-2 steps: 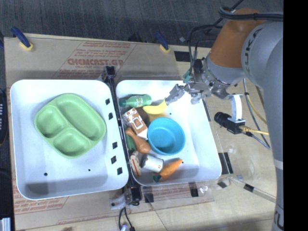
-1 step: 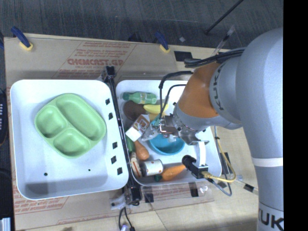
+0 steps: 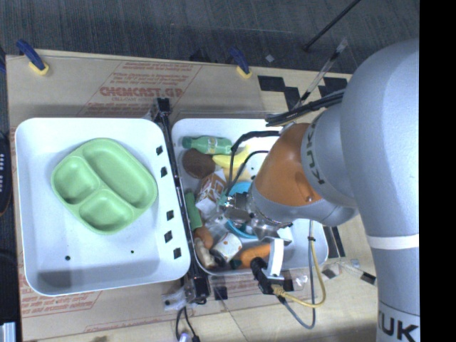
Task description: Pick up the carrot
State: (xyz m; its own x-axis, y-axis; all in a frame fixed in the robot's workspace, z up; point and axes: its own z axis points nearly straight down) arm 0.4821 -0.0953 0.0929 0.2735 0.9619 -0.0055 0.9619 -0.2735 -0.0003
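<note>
Carrot (image 3: 255, 252), orange and tapered, lies at the lower edge of the right shallow white bin (image 3: 214, 125) amid clutter. The grey arm's gripper (image 3: 239, 224) sits just beside it; I cannot tell its state. The left shallow white bin (image 3: 43, 262) holds a green divided tray (image 3: 105, 184). Beneath is a brown red-printed board (image 3: 135, 84), with dark floor (image 3: 142, 13) beyond.

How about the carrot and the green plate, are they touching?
Apart. The camera view shows the carrot in the right bin, the green plate in the left bin, bin walls between them.
</note>
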